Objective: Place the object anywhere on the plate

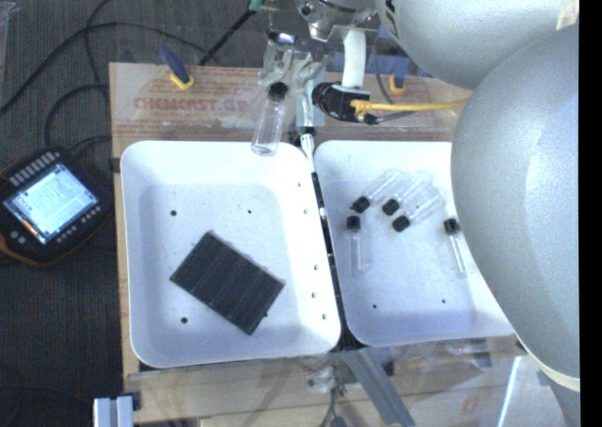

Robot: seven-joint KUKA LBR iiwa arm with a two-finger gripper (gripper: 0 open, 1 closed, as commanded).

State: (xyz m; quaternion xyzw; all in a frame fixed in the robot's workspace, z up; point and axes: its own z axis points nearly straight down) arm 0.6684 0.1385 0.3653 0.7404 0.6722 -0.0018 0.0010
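**Vial aloft, plate a long way off**

I have a vial (269,121) clamped in my pincer (285,72): clear glass or plastic, slim, with a black cap near the top where my fingers pinch it. Its body hangs down, tilted slightly, its bottom end over the far rim of the left bin (150,228), at about 12 o'clock of that bin.

The plate (227,282), a dark ribbed rectangle lying skewed on the left bin's floor, sits towards 6 o'clock from the vial, well apart from it. My judgement is that the risks lie in that gap. The hold looks high, near the cap, so the long body could swing or slip as I travel. The vial is round and smooth; released from any height, or on its side, it would likely roll off the plate onto the white floor. The plate is also small within the bin, so a poor aim misses it.

In the right bin (376,322), at 3 o'clock, more vials (400,204) lie scattered, caps dark, bodies nearly invisible against the white. A pendant (49,201) rests off the surface at 9 o'clock.
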